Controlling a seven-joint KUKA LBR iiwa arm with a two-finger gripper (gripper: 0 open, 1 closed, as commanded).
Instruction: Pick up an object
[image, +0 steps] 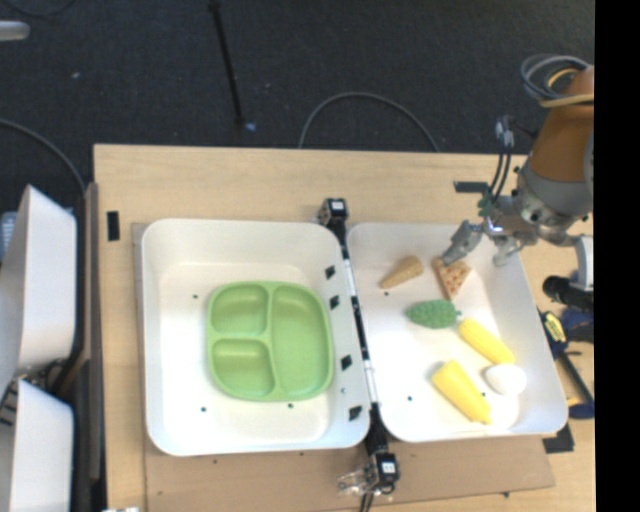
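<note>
Toy food lay scattered in the right bin (530, 300), seen from the camera above the worktop (240, 180). A tan cone-shaped piece (402, 272) sat near the bin's far left part, and just beside it, to its right, was an orange wedge (452, 277) with a dotted face. Nearer the camera lay a green leafy piece (433, 314), its right end touching or almost touching a yellow corn piece (486, 341). A second yellow corn piece (461, 390) lay closer to the near rim, with a white egg (505, 380) just beside it on the right, apparently touching both corn pieces.

The tool (483, 245) hung over the far right corner of that bin, its two fingers spread apart with nothing between them. Its left finger (462, 241) was just above the orange wedge; whether it touched the wedge could not be told. The grey arm (556, 190), with its orange band (563, 140), came in from the right.

The left bin (170, 420) held a green divided tray (270, 339) with three compartments, sitting flat near its middle. Black clips (333, 211) stood at both ends of the seam between the bins. Black cables (365, 105) trailed over the dark floor (130, 70) beyond the worktop, and white boxes (40, 290) stood at the left.
</note>
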